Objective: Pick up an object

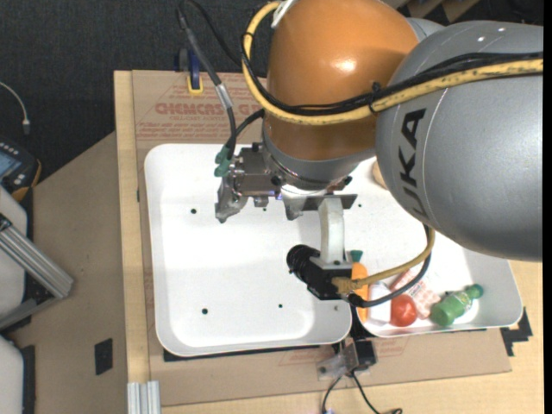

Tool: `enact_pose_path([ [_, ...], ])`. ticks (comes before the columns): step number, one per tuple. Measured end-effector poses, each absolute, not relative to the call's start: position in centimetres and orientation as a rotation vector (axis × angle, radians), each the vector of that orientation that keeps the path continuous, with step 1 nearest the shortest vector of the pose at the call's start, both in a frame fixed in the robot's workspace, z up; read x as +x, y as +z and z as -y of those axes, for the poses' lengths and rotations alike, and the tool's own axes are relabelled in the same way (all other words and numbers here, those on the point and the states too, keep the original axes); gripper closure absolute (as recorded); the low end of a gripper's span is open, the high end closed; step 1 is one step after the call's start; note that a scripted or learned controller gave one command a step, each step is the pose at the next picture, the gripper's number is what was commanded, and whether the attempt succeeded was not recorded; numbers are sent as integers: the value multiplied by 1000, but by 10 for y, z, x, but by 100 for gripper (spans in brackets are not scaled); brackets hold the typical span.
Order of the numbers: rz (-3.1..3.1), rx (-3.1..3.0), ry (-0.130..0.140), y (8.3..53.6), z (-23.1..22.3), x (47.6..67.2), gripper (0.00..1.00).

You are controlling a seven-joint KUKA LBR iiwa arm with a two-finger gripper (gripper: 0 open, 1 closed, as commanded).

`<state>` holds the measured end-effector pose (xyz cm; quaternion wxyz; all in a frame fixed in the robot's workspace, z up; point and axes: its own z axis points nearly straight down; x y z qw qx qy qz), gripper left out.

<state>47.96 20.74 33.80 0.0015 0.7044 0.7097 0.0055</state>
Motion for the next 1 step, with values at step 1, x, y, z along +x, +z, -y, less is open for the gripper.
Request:
enact_pose_path([
  [1, -2224, 2219, 1, 342, -204, 479, 100],
])
